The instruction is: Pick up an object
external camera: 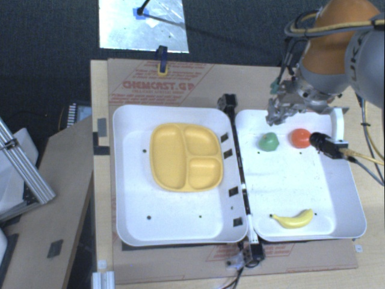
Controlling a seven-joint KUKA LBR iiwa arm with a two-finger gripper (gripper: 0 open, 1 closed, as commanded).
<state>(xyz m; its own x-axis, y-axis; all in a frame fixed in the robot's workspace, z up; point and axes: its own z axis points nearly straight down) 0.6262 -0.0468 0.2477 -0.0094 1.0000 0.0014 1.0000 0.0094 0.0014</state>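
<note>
1. The claw (275,117) hung over the far edge of the right bin (343,185), just above and behind the green ball (268,141).
2. Whether the claw was wide or narrow could not be told; nothing showed between its tips.
3. The green ball lay in the far part of the right bin, just beside the red ball (300,138), which sat to its right, the two apart.
4. A black part (328,146) of the arm's gear reached in just right of the red ball.
5. The banana (293,219) lay well apart from the green ball, at the near edge of the same bin, its curve opening away from the camera.
6. Left of the green ball, across the divider, the left bin (132,209) held a yellow tray (185,156) with three compartments.
7. Both bins rested on cardboard (180,83) on the table (66,161).
8. The arm (337,35), grey with an orange band, rose behind and right of the green ball.
</note>
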